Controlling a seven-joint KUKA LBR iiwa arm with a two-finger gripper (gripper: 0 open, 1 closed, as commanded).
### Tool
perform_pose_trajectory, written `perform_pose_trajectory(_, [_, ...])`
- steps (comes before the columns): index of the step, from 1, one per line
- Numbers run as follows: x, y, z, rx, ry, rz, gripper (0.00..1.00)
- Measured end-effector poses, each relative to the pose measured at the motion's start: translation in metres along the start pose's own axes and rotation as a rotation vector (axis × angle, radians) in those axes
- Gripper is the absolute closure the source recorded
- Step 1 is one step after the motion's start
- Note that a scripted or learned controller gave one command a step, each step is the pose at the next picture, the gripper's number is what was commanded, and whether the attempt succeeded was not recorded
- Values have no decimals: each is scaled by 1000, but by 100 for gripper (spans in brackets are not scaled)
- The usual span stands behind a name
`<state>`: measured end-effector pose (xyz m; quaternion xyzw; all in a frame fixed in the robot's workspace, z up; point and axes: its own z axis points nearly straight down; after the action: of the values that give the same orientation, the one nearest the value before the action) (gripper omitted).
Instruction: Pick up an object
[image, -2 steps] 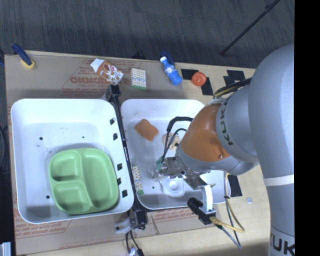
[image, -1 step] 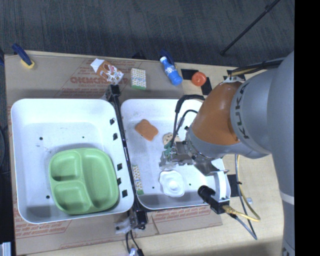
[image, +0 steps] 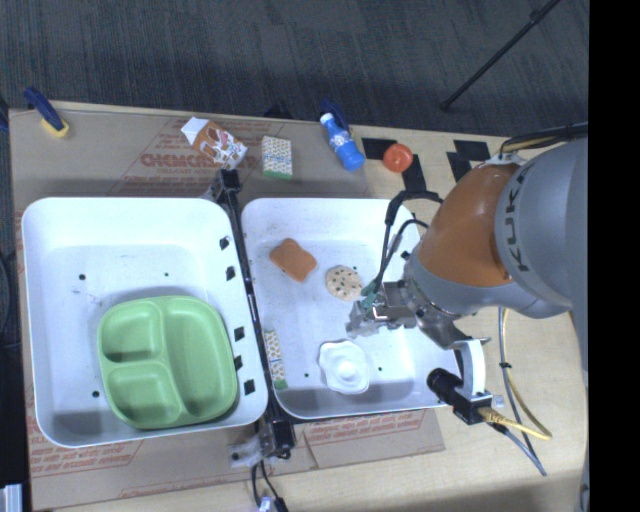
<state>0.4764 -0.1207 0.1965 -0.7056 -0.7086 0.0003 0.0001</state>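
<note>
The right bin (image: 300, 215) holds three things. An orange-brown bread-like piece (image: 293, 259) lies at its upper left, and a round speckled cookie (image: 343, 282) lies just right of it. A white cup-like object (image: 345, 367) sits near the bin's front wall. My gripper (image: 368, 312) hangs over the right half of this bin, just below and right of the cookie and above the white object. The wrist, with its orange band (image: 465, 240), hides the bin's right side.
A green divided plate (image: 165, 360) lies in the left bin (image: 60, 240). Behind the bins on the bench are a blue bottle (image: 342, 141), an orange ball (image: 398, 157), a snack packet (image: 212, 144) and a small box (image: 276, 157).
</note>
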Motion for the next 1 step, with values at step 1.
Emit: perform_pose_trajectory(1, [-47,0,-5,-1,0,0,100])
